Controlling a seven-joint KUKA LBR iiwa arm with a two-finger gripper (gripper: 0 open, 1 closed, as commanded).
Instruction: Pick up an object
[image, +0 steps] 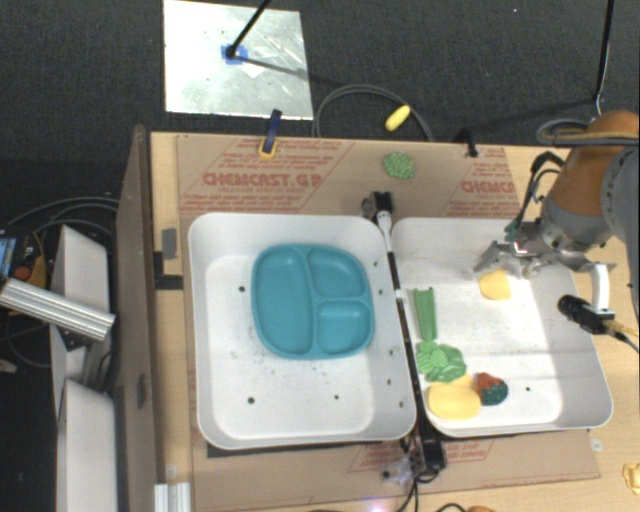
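The pincer hangs low in the right bin, just above a small yellow piece — probably lined up for a grasp. How far its jaws stand apart I cannot tell; nothing visibly held.

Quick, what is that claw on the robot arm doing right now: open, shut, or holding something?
Gripper: cannot be told from this view; it sits low in the right white bin, just above the small yellow rounded object.
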